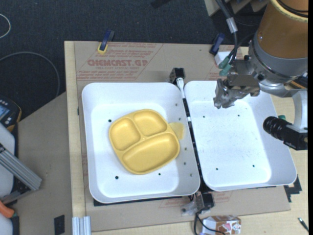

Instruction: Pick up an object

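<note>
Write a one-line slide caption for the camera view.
Arm's hand hovers over the right bin; yellow divided plate lies in the left bin.

right bin [244, 180]: under gripper [221, 103] | left bin [93, 131]: view-left of it | black clip [177, 74]: near, view-left, between the bins' far corners | blue clamp [216, 44]: just beyond it | yellow-blue clamp [104, 42]: well apart, far view-left | board [122, 62]: beneath both bins

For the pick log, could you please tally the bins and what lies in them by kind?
White bins: 2, the left bin and the right bin
Yellow divided plate: 1, in the left bin
Total: 3
A pale yellow bit at the plate's edge may be part of it, so it is not counted.
</note>
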{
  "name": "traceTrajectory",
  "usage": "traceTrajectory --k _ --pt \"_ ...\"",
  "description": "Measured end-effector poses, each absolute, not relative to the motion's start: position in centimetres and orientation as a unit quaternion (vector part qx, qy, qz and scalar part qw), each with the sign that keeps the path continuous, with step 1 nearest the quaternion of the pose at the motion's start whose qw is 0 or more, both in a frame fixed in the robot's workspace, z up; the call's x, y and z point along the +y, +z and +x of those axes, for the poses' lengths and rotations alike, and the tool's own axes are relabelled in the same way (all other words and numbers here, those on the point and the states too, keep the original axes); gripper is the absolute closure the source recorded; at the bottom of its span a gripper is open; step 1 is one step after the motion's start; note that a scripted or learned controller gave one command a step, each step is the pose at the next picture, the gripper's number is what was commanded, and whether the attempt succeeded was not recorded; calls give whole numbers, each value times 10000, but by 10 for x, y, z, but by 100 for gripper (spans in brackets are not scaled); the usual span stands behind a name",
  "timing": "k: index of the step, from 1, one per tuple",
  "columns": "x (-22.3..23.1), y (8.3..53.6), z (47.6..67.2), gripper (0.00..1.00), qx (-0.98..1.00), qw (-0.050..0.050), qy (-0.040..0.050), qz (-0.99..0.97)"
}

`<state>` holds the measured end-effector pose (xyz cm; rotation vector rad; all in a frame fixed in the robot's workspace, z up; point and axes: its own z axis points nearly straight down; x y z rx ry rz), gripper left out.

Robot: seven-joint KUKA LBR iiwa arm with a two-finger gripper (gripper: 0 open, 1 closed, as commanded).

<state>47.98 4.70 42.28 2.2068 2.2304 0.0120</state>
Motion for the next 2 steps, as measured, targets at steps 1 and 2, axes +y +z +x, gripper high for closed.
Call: traceTrajectory --k 1,2 --pt "-5 367 479 100 7053 -24 -27 7089" --pt "54 409 480 100 7090 18 27 7052"
